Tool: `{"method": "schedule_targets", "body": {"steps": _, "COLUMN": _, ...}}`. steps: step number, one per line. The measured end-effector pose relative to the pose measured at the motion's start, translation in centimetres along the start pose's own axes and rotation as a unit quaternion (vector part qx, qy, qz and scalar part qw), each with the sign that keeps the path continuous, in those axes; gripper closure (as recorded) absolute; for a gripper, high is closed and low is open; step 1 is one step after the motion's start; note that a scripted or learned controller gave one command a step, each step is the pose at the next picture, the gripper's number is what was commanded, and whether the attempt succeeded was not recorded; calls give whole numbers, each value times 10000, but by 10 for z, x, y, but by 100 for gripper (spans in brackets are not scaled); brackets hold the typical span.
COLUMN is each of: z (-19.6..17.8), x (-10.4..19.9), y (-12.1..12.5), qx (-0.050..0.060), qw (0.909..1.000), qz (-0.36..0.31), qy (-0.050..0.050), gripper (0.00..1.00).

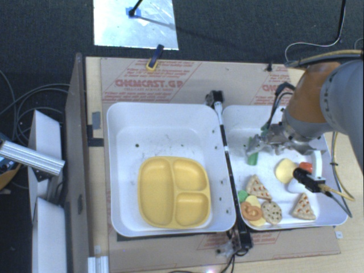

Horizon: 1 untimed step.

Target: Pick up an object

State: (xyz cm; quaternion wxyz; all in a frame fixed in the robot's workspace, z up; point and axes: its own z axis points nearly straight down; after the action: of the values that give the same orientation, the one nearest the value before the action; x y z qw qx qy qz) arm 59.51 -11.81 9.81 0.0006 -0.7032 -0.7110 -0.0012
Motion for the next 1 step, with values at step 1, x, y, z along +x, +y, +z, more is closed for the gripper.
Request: {"method": "schedule_targets", "body": {"steps": 1, "z": 14, "x": 17, "y": -3, "qx": 6, "qw": 10000, "qz": 24, "qy": -8, "gripper": 0}}
